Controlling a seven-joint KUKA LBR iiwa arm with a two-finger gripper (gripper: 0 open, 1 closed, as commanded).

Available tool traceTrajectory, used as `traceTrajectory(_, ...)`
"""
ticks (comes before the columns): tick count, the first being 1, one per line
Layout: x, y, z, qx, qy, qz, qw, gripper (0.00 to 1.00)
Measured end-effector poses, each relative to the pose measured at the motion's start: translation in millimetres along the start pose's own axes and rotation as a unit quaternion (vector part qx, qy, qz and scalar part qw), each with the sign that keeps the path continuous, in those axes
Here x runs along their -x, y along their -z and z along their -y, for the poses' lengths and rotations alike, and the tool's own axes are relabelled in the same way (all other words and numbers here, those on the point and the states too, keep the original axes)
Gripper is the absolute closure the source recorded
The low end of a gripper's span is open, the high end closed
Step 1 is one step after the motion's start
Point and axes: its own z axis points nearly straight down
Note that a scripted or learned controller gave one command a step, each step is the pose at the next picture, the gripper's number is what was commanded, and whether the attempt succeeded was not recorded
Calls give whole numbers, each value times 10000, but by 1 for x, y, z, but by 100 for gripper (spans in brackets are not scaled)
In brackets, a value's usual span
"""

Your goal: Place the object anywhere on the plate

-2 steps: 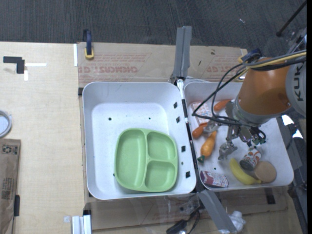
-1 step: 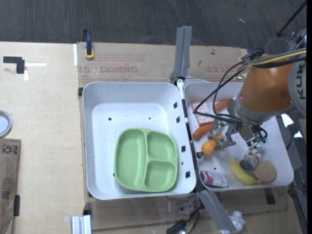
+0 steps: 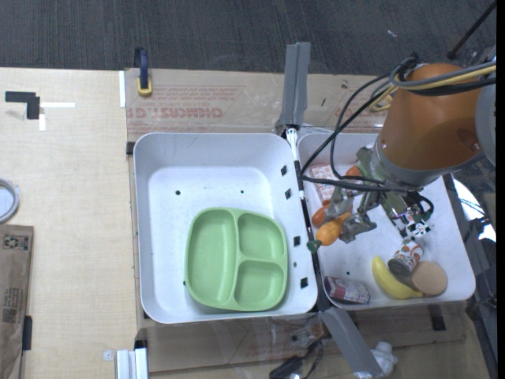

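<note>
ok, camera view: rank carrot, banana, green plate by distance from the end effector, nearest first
1. Carrot: right bin, at the end effector, along the bin's left wall.
2. Banana: right bin, toward its front, below and right of the end effector.
3. Green plate: left bin, across the divider, clearly farthest.

Right bin (image 3: 461,235) at 3 o'clock: banana (image 3: 389,279), tan round item (image 3: 430,278) touching it, small can (image 3: 347,290) at 6 o'clock of that bin. Tape roll (image 3: 6,202) at 9 o'clock. Blue-yellow clamp (image 3: 142,71) at 11 o'clock.
</note>
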Motion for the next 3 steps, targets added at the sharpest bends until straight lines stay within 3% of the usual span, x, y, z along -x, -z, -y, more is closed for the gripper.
traceTrajectory(1,28,0,-65,3,1105,2,9939,100)
traceTrajectory(2,28,0,-65,4,1104,1,9939,0)
traceTrajectory(3,28,0,-65,4,1105,1,9939,0)
